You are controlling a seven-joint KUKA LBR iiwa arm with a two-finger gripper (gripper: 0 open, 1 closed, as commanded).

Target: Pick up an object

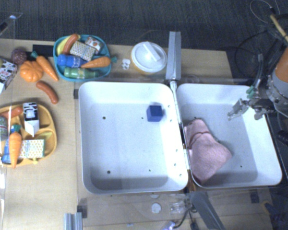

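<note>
A small blue cube point(155, 112) lies in the left bin point(101, 143), near its upper right corner. A pink folded cloth point(205, 149) lies in the right bin point(249, 171), against its left wall. My gripper point(242, 108) hangs over the upper right part of the right bin, well to the right of the cloth and above it in the view. Its fingers stand apart with nothing between them. The arm's orange band point(286, 61) shows at the right edge.
A blue bowl point(83, 57) of toy food and a white lidded container point(149, 56) stand behind the bins. A yellow plate point(22, 134) with toy food sits at the left, with loose toy vegetables point(38, 71) near it. Cables run at the upper right.
</note>
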